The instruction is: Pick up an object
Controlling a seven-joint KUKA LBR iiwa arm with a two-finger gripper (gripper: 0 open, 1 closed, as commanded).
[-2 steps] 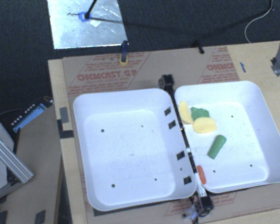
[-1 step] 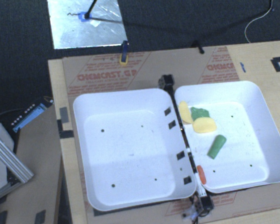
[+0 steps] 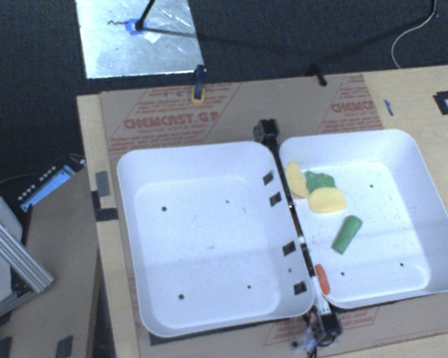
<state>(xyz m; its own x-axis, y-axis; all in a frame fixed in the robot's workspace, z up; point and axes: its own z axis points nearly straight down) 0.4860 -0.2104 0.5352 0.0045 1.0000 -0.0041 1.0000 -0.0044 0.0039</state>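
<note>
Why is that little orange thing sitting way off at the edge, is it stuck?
The small orange piece does look odd: it lies pressed against the right bin's left wall, beside the divider, apart from the yellow and green pieces grouped further up. Whether it is stuck cannot be told.

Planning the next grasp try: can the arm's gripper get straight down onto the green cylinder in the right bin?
Probably yes. The green cylinder lies apart from the yellow pieces, with bare bin floor around it and nothing above it.
</note>
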